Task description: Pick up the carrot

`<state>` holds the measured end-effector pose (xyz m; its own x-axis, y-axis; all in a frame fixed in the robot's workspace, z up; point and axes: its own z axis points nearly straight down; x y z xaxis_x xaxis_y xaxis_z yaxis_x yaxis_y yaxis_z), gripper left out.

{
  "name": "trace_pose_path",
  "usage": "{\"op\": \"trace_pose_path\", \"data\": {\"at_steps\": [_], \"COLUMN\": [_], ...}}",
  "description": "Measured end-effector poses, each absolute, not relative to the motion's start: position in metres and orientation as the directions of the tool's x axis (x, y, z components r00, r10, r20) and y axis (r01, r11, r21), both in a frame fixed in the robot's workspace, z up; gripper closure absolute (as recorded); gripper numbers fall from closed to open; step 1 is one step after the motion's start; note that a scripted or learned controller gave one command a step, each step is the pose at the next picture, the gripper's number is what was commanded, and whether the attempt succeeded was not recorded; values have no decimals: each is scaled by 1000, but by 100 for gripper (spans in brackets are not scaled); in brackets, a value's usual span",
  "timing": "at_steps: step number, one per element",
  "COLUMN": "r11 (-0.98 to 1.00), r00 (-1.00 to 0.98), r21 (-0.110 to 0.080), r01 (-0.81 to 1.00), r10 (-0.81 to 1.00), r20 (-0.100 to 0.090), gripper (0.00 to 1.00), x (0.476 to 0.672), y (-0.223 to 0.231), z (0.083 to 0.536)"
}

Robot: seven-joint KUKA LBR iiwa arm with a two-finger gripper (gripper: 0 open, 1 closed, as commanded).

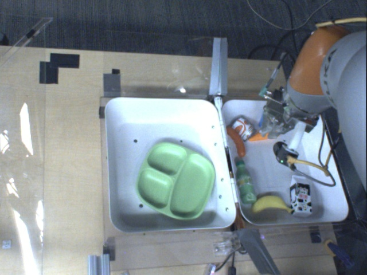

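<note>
- One relation decides the next move: the carrot (257,136) lies just to the camera's left of the gripper (274,125), touching or nearly touching it, its long axis running roughly left-right in the right bin (338,205).
- Whether the gripper is spread or closed cannot be told; nothing is seen held.
- That bin also holds a sausage (235,140), a green bottle (245,182), a banana (270,204) and a small carton (300,197).
- The left bin (123,153) holds a green divided plate (175,179).

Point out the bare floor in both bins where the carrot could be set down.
Left bin: bare floor along the far wall and left wall, around the green divided plate. Right bin: crowded, with hot dog, green bottle, banana and gripper; a small bare patch mid-floor.
</note>
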<state>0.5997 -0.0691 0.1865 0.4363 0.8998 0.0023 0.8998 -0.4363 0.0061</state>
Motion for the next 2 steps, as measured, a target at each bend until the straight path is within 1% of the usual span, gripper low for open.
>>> {"op": "trace_pose_path", "data": {"at_steps": [1,2], "r11": [-381,-344], "r00": [381,344], "r21": [9,7], "r01": [925,939], "r10": [925,939], "r20": [4,2], "gripper": [100,100], "x": [493,558], "y": [-84,-36], "z": [90,186]}}
